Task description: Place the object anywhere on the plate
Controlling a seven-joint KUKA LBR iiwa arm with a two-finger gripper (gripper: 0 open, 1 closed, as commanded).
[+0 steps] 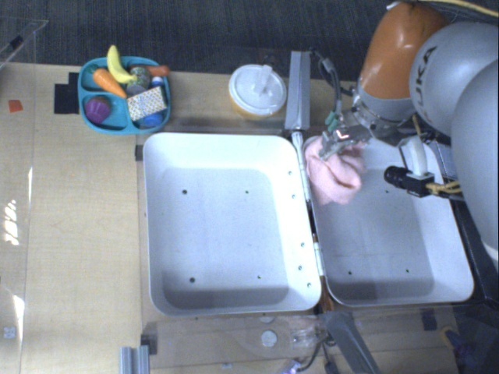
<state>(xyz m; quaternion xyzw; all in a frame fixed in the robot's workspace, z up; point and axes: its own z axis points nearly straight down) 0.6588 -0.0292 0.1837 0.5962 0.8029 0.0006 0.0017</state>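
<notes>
At the upper left corner of the right bin (405, 271), the gripper (337, 140) hangs over a pink cloth (335, 179), its fingers seemingly pinching the cloth's top edge so it droops clear of the floor (the grip looks slight). The cloth sits against the ridge dividing the bins; the left bin (226, 224) offers wide open room. No plate is evident, unless the blue sectioned tray (118, 121) on the counter (70, 232).

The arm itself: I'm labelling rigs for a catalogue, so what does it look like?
A bulky grey arm with rounded glossy casings, dark lettering on one casing and an orange band above the wrist. Yellow cables arc over its top. The metallic gripper carries a black cylindrical attachment.
</notes>
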